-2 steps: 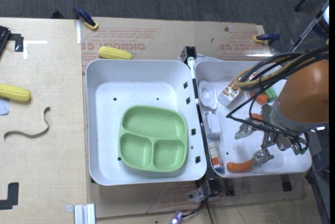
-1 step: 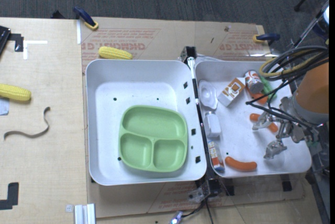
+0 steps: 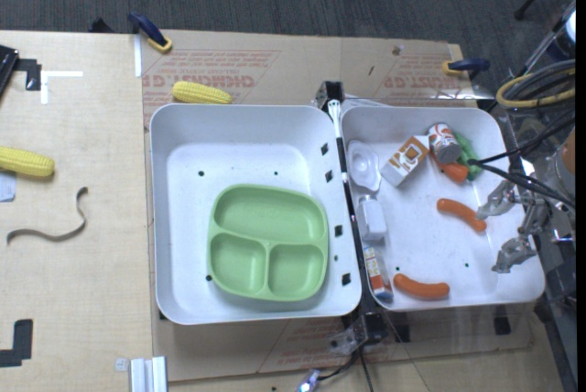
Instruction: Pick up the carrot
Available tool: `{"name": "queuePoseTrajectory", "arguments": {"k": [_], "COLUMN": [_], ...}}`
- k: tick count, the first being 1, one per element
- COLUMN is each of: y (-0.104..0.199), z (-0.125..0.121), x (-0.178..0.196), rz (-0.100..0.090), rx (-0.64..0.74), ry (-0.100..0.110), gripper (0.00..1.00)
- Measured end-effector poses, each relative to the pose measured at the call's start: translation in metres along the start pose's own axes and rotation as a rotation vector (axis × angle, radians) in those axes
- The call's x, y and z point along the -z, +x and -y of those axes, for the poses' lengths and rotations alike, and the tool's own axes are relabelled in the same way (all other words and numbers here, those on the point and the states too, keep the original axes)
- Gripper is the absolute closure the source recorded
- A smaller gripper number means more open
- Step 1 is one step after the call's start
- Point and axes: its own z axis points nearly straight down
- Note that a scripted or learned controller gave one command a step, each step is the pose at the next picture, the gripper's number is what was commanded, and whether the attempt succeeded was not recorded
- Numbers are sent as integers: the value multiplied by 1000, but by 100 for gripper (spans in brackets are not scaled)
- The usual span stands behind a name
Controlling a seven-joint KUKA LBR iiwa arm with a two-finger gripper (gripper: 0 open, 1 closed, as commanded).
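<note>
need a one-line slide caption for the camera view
Gripper poised open at the right bin's right edge, holding nothing; carrot lies near the far corner, green divided plate in the left bin.

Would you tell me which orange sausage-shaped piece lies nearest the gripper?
The upper one, mid-bin beside the gripper; the other lies by the bin's front wall.

I see my gripper (image 3: 515, 230) at the right bin's (image 3: 417, 123) right edge, fingers spread, holding nothing. The carrot (image 3: 455, 168) lies upper right, against a small can (image 3: 442, 140).
</note>
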Motion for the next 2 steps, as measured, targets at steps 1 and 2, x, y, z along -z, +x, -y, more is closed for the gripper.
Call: {"name": "queuePoseTrajectory", "arguments": {"k": [1,2], "y": [9,5], "z": [-69,-54], "x": [-37,-67], "rz": [-3,-3], "rx": [31,312], "ry": [-3,-2], "gripper": [0,0]}}
